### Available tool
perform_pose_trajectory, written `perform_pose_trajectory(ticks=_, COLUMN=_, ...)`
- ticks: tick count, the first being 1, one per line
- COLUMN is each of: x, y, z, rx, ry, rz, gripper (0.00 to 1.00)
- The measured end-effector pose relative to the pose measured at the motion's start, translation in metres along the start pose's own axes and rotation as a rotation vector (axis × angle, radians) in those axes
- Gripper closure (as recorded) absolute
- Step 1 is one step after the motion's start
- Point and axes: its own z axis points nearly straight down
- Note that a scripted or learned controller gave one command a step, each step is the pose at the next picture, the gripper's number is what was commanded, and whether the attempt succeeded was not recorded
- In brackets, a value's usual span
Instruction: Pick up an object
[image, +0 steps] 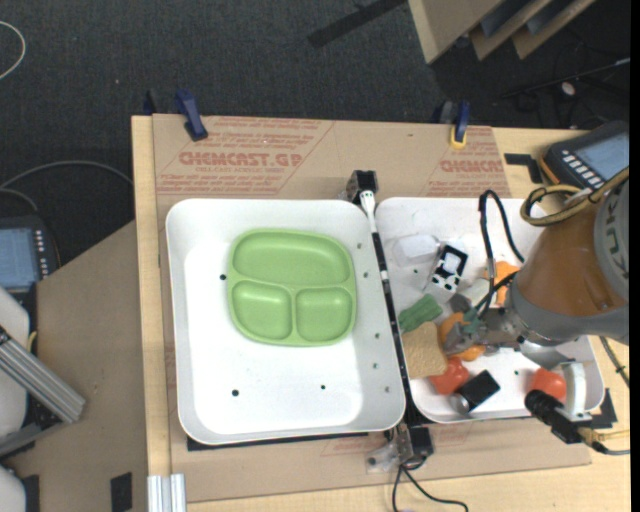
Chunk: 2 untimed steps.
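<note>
The gripper (468, 335) sits low in the right bin (585, 392) among crowded objects (420, 312), and whether it grips anything cannot be told. Packed clutter could make it snag two pieces or slip off. The arm (565, 275) hides much of that bin.

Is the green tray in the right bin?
No, the green tray lies in the left bin, apart from the arm.
</note>
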Motion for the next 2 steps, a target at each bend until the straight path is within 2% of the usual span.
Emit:
perform_pose_trajectory(ticks=1, x=0.052, y=0.083, z=-0.093, rx=-0.009, ry=0.0, rz=-0.009, gripper=1.0)
perform_pose_trajectory(ticks=2, x=0.126, y=0.038, z=-0.087, rx=0.009, ry=0.007, rz=-0.009, gripper=1.0)
